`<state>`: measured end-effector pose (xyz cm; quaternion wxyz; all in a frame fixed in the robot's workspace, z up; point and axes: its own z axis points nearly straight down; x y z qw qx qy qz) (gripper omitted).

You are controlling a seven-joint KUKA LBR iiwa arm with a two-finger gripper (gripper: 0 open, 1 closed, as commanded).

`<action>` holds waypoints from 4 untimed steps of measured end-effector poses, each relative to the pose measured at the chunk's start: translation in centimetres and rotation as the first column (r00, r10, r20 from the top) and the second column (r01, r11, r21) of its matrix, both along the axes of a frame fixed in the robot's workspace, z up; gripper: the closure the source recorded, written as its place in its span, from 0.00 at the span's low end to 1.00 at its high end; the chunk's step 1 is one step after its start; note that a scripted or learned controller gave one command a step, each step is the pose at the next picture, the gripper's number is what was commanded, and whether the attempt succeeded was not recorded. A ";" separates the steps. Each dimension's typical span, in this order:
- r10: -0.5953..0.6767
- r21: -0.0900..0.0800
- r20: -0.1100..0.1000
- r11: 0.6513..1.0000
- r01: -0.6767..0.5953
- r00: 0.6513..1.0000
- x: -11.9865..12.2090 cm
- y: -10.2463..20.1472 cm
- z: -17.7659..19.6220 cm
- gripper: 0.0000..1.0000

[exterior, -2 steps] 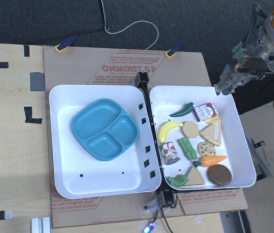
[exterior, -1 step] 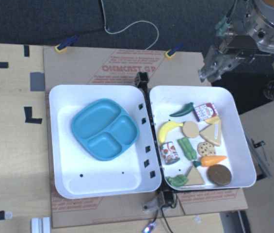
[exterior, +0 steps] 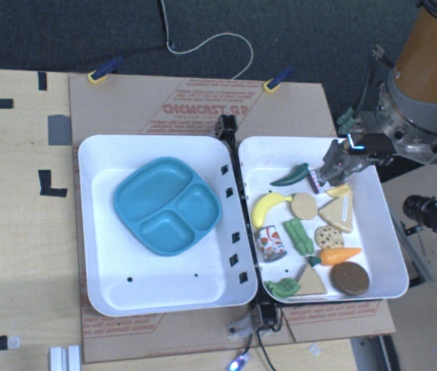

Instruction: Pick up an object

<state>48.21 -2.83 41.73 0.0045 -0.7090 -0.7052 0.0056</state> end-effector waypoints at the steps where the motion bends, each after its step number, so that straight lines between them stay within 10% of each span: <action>1: 0.011 0.002 0.000 1.000 -0.011 1.000 0.0 5.5 -10.2 1.00; 3: 0.010 0.004 0.022 1.000 -0.010 1.000 0.2 13.6 10.5 1.00; 4: 0.009 0.001 0.012 1.000 -0.009 1.000 0.2 13.5 11.0 1.00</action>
